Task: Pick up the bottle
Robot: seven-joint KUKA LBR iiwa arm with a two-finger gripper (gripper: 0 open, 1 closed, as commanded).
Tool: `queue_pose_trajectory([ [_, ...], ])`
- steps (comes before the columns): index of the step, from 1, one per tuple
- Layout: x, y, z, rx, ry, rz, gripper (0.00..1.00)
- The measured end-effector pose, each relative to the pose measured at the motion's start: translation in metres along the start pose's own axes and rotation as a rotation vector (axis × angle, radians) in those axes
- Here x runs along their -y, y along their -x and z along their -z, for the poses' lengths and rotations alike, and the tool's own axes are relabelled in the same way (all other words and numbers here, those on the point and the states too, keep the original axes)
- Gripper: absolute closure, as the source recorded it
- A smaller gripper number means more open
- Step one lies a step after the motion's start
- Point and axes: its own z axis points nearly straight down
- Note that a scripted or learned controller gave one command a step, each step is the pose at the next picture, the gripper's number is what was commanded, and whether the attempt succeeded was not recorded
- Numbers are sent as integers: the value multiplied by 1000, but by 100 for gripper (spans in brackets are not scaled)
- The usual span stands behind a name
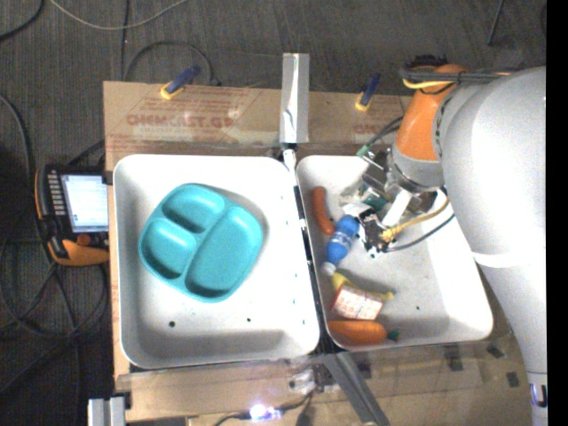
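Dark carpet strewn with cables surrounds a cardboard-topped bench (204, 118), and on it sit two shallow white bins side by side. From the middle of the bench, the left bin (133, 327) lies at nine o'clock and carries a turquoise divided plate (204, 242), tilted a little on the bin floor. The right bin (461, 313) lies at three o'clock, and that is where my work is. The bottle (341, 240), clear with a blue cap and blue label, lies on its side near the bin's inner wall, its length running roughly from one o'clock to seven o'clock. An orange sausage-shaped toy (320, 209) lies just beside it at eleven o'clock; at six o'clock from the bottle are a yellow banana-like piece (359, 283), a small printed packet (357, 304) and an orange carrot-like toy (358, 331) near the bin's front wall. My gripper (377, 209) hangs just at the bottle's two o'clock, low over the bin, reached in from the right with the orange band above my wrist showing. Whether my grip is spread or closed I cannot tell from this slant; cabling and bracket hide it, and nothing shows as held. Because the bottle lies flat, I judge the grasp should go across its narrow width, and the sausage close by leaves little room on that side.
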Motion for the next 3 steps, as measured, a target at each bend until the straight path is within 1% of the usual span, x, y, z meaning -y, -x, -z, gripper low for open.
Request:
queue_pose_trajectory([
  [1, 10, -5, 37, 0, -2, -57, 0],
  [2, 10, -21, 36, 3, 0, -429, 0],
  [3, -1, -29, 8, 3, 0, -615, 0],
])
